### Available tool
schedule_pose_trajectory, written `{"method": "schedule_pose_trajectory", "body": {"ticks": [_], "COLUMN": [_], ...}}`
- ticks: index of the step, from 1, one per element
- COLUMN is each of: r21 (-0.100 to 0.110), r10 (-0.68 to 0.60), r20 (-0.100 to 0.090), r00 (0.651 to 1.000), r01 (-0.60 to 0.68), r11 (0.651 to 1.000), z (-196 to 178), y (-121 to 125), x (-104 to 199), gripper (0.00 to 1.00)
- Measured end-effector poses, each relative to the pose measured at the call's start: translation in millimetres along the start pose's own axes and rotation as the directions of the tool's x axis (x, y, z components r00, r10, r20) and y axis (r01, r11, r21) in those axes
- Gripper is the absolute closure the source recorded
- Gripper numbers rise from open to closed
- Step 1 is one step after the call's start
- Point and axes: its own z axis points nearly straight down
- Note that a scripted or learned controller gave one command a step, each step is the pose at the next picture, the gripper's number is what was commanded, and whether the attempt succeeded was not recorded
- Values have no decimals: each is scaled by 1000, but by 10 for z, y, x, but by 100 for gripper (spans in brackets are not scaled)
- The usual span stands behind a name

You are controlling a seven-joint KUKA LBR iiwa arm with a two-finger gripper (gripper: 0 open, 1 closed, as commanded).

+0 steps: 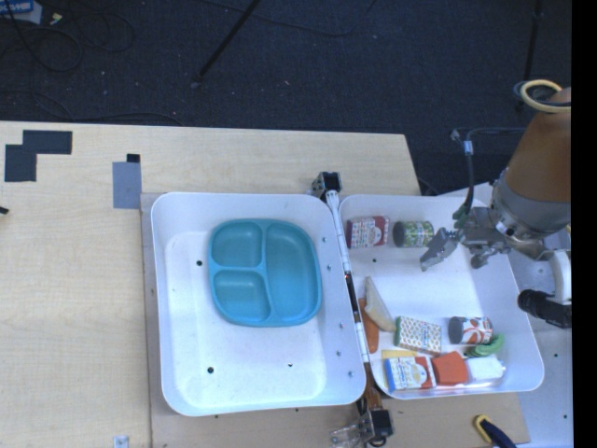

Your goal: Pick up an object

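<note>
My gripper [458,253] hangs over the right bin [528,370], near its far right part, with its two fingers spread open and nothing between them. Just left of it, along the bin's far wall, lie a dark green can [412,233] and a red-labelled can [366,231]. Nearer the front lie a pale wedge [376,304], an orange stick [370,330], a small patterned box [418,334], a red-and-white can [470,329], a green piece [492,347], a blue-and-white box [407,373], an orange block [450,370] and a white piece [485,370].
The left bin [187,385] holds a teal divided plate [264,272]. A clamp rail [343,269] runs between the two bins. The grey and orange arm [541,166] stands over the right bin's far right corner. Wooden bench [65,297] lies to the left.
</note>
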Motion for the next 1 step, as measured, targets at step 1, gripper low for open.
{"method": "schedule_pose_trajectory", "body": {"ticks": [1], "r21": [1], "r10": [0], "r20": [-2], "r00": [1000], "r01": [0], "r11": [1000], "z": [407], "y": [-564], "x": [-303], "gripper": [0]}}
